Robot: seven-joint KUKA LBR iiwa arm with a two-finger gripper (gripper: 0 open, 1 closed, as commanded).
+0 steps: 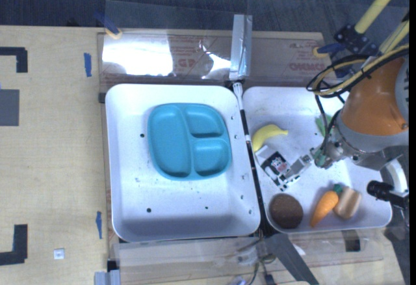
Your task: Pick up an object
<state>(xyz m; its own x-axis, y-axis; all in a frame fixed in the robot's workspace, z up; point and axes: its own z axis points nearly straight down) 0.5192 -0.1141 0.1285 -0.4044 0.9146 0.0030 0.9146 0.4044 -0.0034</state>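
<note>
My gripper (pixel 279 170) hangs low over the right bin (pixel 296 111), near its left wall, and stands open with nothing between its fingers. A yellow banana (pixel 267 135) lies just above it, close to one fingertip. A brown round object (pixel 286 209) sits just below it at the bin's front. To the right of that lie an orange carrot (pixel 324 207) and a beige cylinder (pixel 348 203), side by side. The grey wrist with its orange band (pixel 374 111) covers the bin's right part.
The left bin (pixel 130 199) holds a blue divided plate (pixel 190 140). A ridge between the bins (pixel 250 166) runs right beside the gripper. Yellow and black cables (pixel 338 69) hang over the right bin's back. Something green (pixel 321 126) peeks out by the wrist.
</note>
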